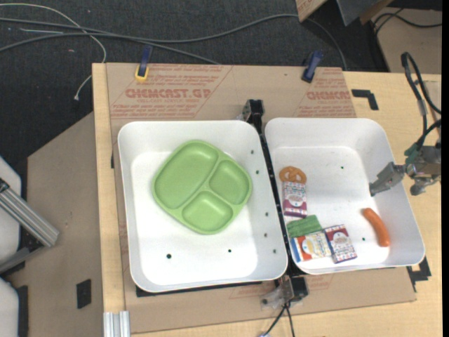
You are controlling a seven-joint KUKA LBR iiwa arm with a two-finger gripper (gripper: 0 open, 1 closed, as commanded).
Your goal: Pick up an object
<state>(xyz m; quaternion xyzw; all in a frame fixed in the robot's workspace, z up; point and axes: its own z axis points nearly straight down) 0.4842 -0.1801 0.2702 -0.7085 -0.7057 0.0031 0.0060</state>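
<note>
I can read red print on the cardboard sheet [210, 83] under the bins: "CHEMCAST GP" at the far left, just beyond the left bin [133, 209]. The same red wording repeats at the far right beyond the right bin [393, 153], partly cut off by the bin rim, so I can't read it in full. Smaller red lines above each logo are too fine to make out. The small packets [295, 196] in the right bin carry printed labels, but the print is too small for me to read.
</note>
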